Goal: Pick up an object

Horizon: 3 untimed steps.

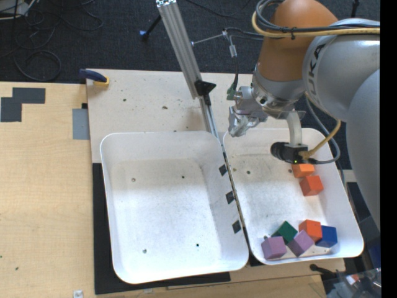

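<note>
The gripper (239,128) hovers above the right bin's (347,194) far edge; whether it holds anything I cannot tell; 2 orange blocks (307,179) lie near, 5 blocks (299,237) cluster nearer; approach seems underway; next calls for descending onto 1.
</note>
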Motion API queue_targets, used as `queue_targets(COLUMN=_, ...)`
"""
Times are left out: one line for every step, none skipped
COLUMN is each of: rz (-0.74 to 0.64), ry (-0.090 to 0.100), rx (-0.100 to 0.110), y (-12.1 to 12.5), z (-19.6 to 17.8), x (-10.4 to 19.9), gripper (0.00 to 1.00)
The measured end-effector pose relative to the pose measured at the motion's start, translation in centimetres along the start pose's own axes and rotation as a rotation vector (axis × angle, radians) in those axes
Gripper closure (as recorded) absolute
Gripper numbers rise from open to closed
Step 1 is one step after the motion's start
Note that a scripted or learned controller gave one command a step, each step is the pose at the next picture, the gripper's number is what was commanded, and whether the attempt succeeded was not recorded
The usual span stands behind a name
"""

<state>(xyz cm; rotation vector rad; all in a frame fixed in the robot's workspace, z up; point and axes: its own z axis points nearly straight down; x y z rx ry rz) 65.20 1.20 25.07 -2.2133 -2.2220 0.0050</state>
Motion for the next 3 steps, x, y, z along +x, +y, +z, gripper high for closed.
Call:
queue_targets(rz=0.0, ry=-0.001, rx=0.0, y=0.1, z=2.1, x=5.3, gripper=1.0)
queue_targets(rz=0.002, ry=-0.001, rx=0.0, y=-1.3, z=2.5, x=8.5, gripper=1.0)
queue_targets(rz=0.005, ry=-0.002, rx=-0.002, y=-1.2, z=2.5, x=8.3, gripper=0.0)
